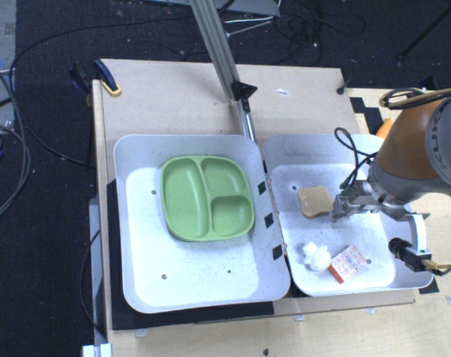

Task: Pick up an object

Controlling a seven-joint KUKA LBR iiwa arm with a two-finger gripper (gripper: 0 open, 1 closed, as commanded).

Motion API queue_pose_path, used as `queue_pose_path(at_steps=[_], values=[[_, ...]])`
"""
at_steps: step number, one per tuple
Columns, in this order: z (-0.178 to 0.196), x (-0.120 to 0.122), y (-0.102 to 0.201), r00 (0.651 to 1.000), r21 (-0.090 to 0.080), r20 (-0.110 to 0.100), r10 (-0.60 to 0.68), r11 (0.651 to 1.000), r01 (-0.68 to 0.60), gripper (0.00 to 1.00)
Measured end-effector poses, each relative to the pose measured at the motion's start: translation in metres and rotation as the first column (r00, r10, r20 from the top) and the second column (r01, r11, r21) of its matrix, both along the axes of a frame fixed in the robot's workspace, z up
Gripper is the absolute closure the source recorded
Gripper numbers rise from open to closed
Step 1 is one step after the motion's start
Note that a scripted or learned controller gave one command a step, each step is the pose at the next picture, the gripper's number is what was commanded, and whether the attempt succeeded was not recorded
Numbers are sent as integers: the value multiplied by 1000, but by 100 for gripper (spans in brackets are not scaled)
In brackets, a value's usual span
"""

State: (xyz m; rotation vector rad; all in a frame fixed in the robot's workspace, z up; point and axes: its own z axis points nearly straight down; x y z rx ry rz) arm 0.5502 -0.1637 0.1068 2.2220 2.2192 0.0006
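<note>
Green 3-compartment plate [208,198] sits in the left bin [136,274], upper middle, nothing on it. Right bin [374,277] has 3 small items: tan bread-like slice [314,200] near the top-centre, small white lumpy object [315,256] lower down, red-and-white packet [349,263] just beside it to the right, tilted. Arm [415,155] reaches in from the right, orange band above the wrist, wrist low over the right bin. Hand [336,211] is right at the tan slice's right edge, looks touching or nearly so. Cannot tell whether it is released or clenched, too small and dark. Nothing seen grasped. Both bins rest on the tan table [173,95]. Grey metal pole [218,43] slants down to the gap between bins.
</note>
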Motion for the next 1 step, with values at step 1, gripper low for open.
queue_pose_path(at_steps=[1], values=[[42,-1,-2,1000,-1,2,2,1000,-2,100]])
